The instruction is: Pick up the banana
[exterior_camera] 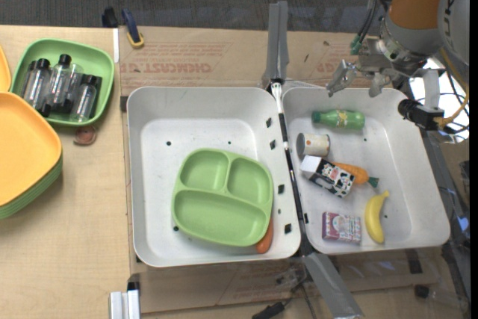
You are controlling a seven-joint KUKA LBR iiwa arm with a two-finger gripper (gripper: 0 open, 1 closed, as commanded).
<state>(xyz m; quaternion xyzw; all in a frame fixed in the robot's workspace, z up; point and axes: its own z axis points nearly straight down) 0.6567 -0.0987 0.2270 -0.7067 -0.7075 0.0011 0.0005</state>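
The yellow banana (376, 217) lies in the right bin (418, 160), near its front right corner, next to a small pink carton (341, 228). My gripper (355, 84) hangs over the bin's far edge, well behind the banana, with its two fingers spread apart and nothing between them.
The right bin also holds a green bottle (338, 118), a small white cup (314, 143), a black-and-white box (331, 177) and a carrot (359, 175). In the left bin (149, 160) lies a green divided plate (223, 196). Orange plates (26, 157) and a green tray of bottles (63, 82) sit at far left.
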